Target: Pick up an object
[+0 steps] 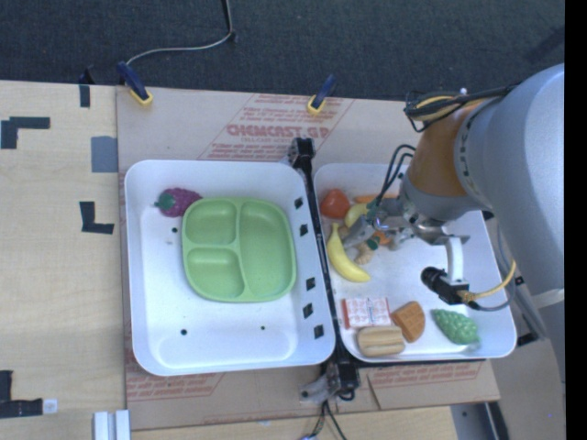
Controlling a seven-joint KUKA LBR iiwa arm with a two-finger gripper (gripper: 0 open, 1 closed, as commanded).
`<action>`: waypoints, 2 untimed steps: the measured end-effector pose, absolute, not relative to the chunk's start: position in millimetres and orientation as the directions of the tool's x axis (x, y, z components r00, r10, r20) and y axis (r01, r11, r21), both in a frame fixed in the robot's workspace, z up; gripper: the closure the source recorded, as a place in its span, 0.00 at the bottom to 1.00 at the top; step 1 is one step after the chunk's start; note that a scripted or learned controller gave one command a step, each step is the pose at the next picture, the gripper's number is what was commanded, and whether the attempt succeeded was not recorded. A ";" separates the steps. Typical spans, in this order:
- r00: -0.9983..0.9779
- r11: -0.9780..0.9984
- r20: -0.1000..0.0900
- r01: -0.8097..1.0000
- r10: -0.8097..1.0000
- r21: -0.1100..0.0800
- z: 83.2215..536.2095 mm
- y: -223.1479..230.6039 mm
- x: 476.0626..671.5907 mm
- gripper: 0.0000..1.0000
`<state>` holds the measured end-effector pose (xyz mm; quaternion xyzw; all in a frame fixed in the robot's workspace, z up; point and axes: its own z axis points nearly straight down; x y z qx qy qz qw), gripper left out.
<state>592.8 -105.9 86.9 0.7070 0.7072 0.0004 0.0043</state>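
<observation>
Arm was down in the right bin, gripper parked right over the toy food pile.

The grey arm with the orange band reached in from the right, and its two-finger gripper sat low in the right shallow white bin, just beside the yellow plastic banana and near the small red tomato-like toy; honestly couldn't tell how far open it was or whether it had anything. Along that bin's near edge lay a red-and-white packet, a tan bread roll, an orange wedge-shaped piece and a green leafy toy. The left white bin held a green divided plastic plate, with a purple grape bunch just beside its far-left corner.
</observation>
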 end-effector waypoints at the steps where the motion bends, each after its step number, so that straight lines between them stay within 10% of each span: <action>1: -0.005 0.005 0.000 1.000 1.000 -0.019 84.9 -101.0 649.7 0.00; 2: -0.011 0.011 0.000 0.998 1.000 -0.055 82.9 -101.8 658.5 0.00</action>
